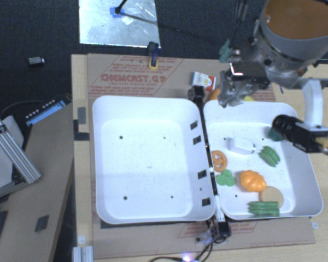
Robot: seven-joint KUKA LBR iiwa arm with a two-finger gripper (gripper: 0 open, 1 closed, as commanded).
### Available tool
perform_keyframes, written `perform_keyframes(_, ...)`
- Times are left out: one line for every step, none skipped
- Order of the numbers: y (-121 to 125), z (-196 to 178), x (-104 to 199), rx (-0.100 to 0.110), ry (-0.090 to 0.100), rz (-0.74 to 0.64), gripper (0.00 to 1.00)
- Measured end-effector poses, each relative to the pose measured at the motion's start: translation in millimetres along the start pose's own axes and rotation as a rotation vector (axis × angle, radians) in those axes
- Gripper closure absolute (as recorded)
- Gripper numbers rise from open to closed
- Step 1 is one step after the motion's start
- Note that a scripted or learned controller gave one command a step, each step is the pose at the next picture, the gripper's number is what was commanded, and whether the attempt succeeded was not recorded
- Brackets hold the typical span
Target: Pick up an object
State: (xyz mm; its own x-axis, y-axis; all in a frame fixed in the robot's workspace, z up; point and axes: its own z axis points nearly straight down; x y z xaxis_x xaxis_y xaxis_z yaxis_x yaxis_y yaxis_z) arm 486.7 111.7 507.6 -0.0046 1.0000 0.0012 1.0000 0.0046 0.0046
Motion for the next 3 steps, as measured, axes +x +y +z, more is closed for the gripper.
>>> perform_keyframes(25, -29, -26, -0.002, -0.001, 0.005, 1.00)
perform_keyframes(-1, -27, -16, 0.004, 0.000, 0.000, 1.00)
perform_keyframes(24, -27, -73, 0.002, -0.002, 0.009, 1.00)
